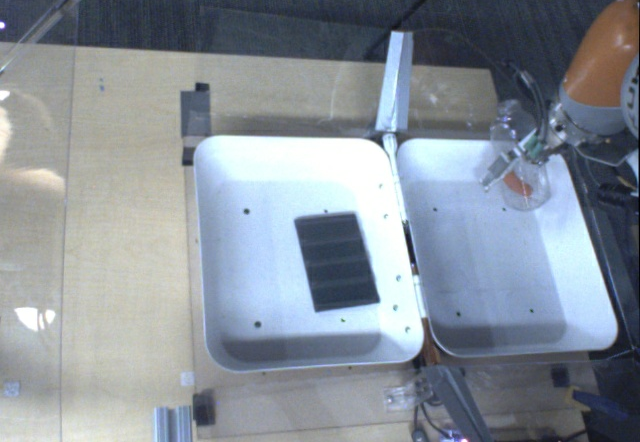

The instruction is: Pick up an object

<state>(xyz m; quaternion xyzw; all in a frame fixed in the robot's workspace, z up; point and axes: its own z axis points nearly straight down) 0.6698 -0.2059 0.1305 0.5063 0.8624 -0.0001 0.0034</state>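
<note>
- The arm (606,70) runs off the right edge, so just its orange band and a bit of grey wrist are on show.
- The gripper (512,162) is small and blurred; the set of its jaws can't be read.
- A clear object with an orange patch (524,186) sits under it in the right bin (510,280), too hazy to identify.
- The tabletop (100,260) is cut off at the left and bottom.

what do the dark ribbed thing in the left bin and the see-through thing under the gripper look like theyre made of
The dark ribbed slab looks like matte rubber or foam: near-black, no shine, parallel ridges across it. The see-through object in the right bin's far corner looks like clear glossy plastic or glass, since the white bin shows through it, with an orange patch inside. The bins look like smooth white moulded plastic.
</note>
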